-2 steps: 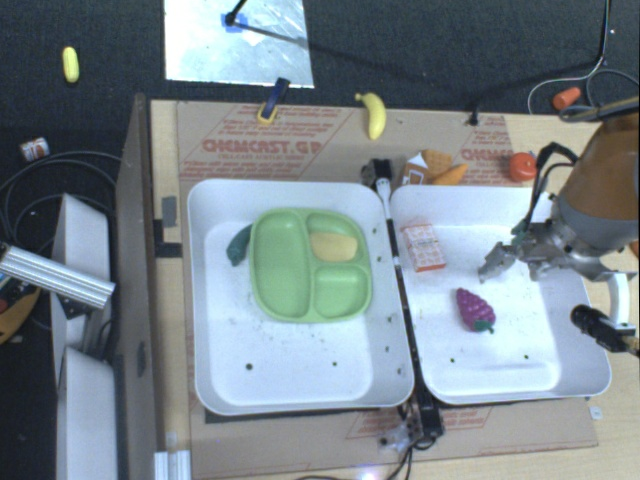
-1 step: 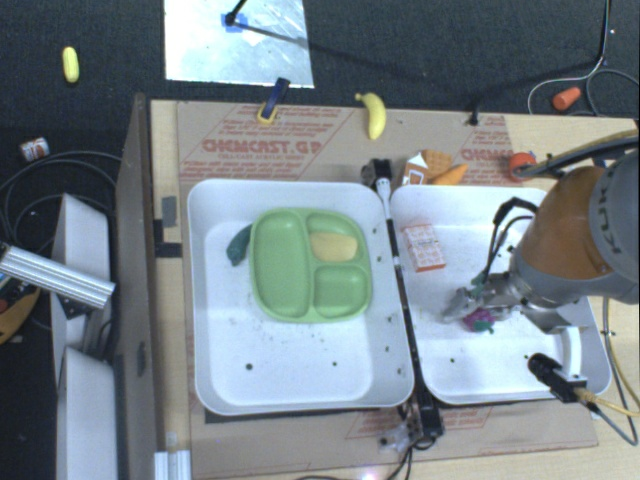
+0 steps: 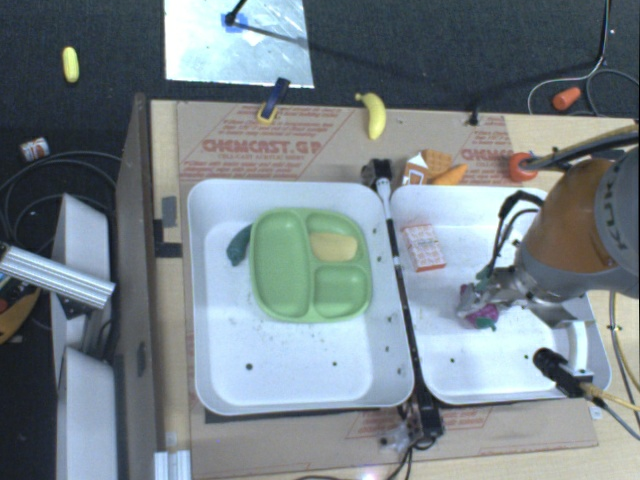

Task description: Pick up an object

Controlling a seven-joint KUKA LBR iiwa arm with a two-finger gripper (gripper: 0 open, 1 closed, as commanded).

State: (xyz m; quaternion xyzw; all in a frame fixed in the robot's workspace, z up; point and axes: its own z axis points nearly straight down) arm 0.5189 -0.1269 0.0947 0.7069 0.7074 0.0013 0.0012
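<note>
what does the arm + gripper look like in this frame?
The arm is a rounded grey body with a broad orange band above the wrist. A black cable loops from the band down toward the gripper, which is a small grey metal piece at its end.

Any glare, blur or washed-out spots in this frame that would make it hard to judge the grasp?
Camera view: glare on the foil sheet upper left; the white bins are bright but not washed out; the end effector is soft and small, detail lost around the purple object.
</note>
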